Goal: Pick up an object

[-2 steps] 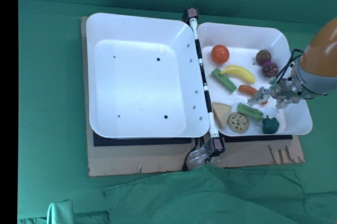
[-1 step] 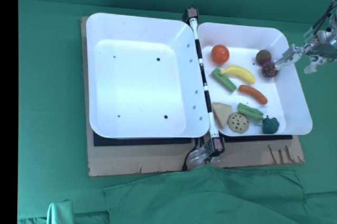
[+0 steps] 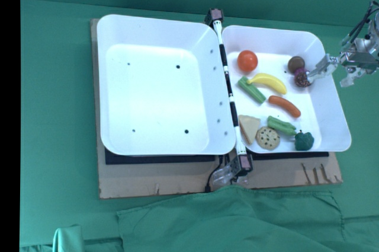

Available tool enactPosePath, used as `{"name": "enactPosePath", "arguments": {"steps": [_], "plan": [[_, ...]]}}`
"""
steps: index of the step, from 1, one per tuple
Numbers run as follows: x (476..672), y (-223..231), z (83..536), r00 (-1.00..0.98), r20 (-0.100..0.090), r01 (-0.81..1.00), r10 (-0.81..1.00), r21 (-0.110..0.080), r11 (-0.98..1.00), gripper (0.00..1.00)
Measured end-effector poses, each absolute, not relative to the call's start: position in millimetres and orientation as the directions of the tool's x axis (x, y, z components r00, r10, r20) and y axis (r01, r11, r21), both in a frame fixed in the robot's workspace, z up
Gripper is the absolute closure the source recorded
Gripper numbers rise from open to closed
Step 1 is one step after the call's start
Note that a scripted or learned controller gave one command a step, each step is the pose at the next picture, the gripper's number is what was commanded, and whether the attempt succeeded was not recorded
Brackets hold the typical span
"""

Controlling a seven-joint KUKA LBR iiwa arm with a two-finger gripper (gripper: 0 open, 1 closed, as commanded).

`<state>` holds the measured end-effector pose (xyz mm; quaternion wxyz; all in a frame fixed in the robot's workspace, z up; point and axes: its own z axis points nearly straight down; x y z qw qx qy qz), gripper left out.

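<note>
The right bin [image 3: 331, 120] holds several toy foods: an orange ball [image 3: 247, 61], a banana [image 3: 268, 82], a green stalk [image 3: 251, 90], a red sausage [image 3: 284, 105], a bread wedge [image 3: 249, 125], a cookie [image 3: 267, 138], a green pod [image 3: 280, 125], a dark green piece [image 3: 304, 140], a brown ball [image 3: 296, 63] and a dark red piece [image 3: 302, 78]. My gripper [image 3: 331, 74] hangs over the bin's right rim, open, with nothing between its fingers. One finger [image 3: 320, 69] reaches toward the dark red piece and the brown ball.
The left bin [image 3: 112, 126] lies beside the right one, with a black-and-white striped bar [image 3: 228, 91] along the divide. Both bins rest on a cardboard sheet [image 3: 154, 182] over green cloth. A fold of cloth [image 3: 237, 215] bunches at the front.
</note>
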<state>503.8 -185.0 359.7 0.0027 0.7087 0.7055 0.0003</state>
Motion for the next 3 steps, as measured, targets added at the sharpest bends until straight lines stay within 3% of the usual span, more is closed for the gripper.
{"name": "enactPosePath", "arguments": {"steps": [1,2,3], "plan": [[550.5,-187,422,0.002,-0.006,1.0,1.0,0.013,-0.002,0.0],[548.4,-187,419,0.004,-0.004,1.0,1.0,0.006,-0.004,0.0],[541.6,-140,443,-0.001,-0.003,1.0,1.0,0.01,0.001,0.0]]}}
